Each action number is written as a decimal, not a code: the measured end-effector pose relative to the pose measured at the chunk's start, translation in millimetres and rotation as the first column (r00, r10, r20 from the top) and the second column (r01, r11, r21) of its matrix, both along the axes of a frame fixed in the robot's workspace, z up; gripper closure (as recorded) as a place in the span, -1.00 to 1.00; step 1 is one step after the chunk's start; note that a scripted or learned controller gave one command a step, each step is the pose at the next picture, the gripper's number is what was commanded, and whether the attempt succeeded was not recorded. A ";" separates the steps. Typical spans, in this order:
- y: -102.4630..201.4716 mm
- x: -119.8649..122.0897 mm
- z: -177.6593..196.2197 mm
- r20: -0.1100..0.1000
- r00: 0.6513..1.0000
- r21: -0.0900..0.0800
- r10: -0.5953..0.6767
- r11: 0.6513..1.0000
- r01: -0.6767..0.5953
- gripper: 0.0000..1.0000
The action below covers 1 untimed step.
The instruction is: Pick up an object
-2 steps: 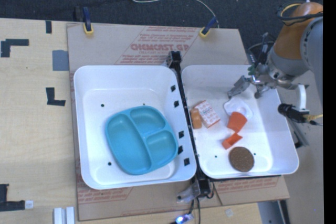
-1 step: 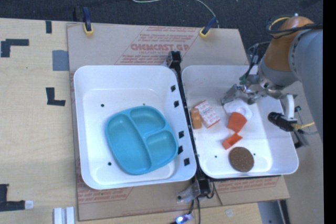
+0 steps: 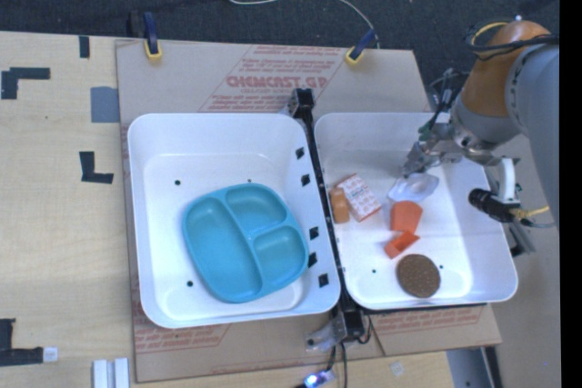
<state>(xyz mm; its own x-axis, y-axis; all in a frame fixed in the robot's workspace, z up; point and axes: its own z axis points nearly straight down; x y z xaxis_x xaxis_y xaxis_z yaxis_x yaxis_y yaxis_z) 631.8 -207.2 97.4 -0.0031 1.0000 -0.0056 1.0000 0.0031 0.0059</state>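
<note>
In the right bin [image 3: 364, 134] lie a small white and red packet [image 3: 358, 196], a tan roll-shaped item [image 3: 339, 206], two orange pieces [image 3: 406, 216] [image 3: 400, 243], a brown round disc [image 3: 418, 275] and a clear, shiny item [image 3: 414, 188]. My gripper [image 3: 420, 161] reaches down from the right, its tip just above the clear item near the bin's right side. The arm's grey wrist with its orange band [image 3: 496, 77] stands over the bin's right rim.
The left bin [image 3: 155, 136] holds a blue divided plate [image 3: 245, 241]. A black divider [image 3: 314, 186] runs between the two bins. Cardboard under the bins is clamped at the back, and a cable loops across the dark floor behind.
</note>
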 end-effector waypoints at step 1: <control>7.5 -3.0 46.4 -0.003 1.000 0.005 -0.001 1.000 0.001 1.00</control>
